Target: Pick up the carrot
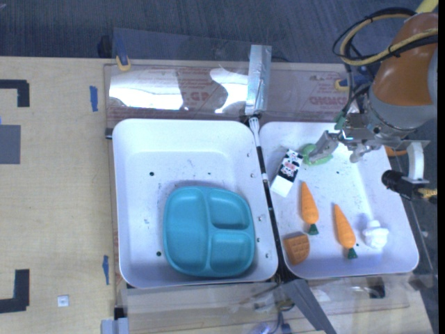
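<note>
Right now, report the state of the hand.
Hand: open, holding nothing, above the far end of the right bin, clear of both carrots.

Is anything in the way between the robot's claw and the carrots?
Nothing visible blocks it. The gripper hangs over the right bin's far end; both carrots lie in the open nearer the front, with bare white floor between.

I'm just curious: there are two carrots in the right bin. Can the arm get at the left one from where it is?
Probably yes. The left carrot lies uncovered, apart from its neighbours, with the gripper just above it.
</note>
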Robot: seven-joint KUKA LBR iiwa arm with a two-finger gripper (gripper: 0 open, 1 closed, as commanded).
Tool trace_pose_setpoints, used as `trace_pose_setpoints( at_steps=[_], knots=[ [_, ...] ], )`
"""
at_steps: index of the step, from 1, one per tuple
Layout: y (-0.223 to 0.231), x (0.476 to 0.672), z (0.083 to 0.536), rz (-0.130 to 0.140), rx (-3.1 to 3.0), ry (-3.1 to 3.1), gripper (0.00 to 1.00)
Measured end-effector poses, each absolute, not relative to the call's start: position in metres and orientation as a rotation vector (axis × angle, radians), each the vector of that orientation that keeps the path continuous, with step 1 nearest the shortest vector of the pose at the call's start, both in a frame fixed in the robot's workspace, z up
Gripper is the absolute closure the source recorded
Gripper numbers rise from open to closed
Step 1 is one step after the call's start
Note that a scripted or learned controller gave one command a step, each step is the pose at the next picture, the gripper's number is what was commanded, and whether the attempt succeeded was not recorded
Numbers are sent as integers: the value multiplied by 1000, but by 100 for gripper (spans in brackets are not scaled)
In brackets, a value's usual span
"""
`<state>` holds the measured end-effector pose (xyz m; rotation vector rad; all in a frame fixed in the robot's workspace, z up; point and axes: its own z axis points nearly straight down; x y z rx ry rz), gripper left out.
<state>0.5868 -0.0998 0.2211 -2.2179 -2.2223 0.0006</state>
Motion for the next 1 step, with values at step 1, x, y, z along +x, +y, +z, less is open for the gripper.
trace_pose_setpoints(
  at_steps=[1],
  knots=[
    [-92,550,131,6,-2237,-2197,0]
  ],
)
